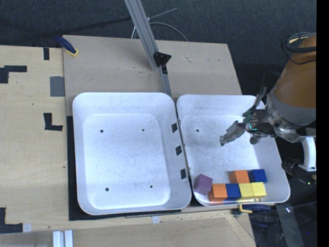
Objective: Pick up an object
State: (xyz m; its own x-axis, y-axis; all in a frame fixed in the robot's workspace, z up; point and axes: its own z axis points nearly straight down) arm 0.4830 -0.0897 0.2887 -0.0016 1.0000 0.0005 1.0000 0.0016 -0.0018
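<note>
Several small blocks lie along the near edge of the right bin [216, 104]. A purple block [203, 183] is leftmost, tilted against the bin's corner. Beside it sit an orange block [219, 190], a blue block [233, 190] and two yellow blocks [252, 190]. Behind these lie a second orange block [239, 177] and a second blue block [258, 176]. My gripper [226, 139] hangs over the middle of the right bin, pointing left and downward, well apart from the blocks. Nothing shows at its tip.
The left bin [123, 102] lies next to the right one, the two meeting at a shared rim. A slanted metal pole [141, 22] crosses the bench behind the bins. The orange-banded arm [300, 81] fills the right side.
</note>
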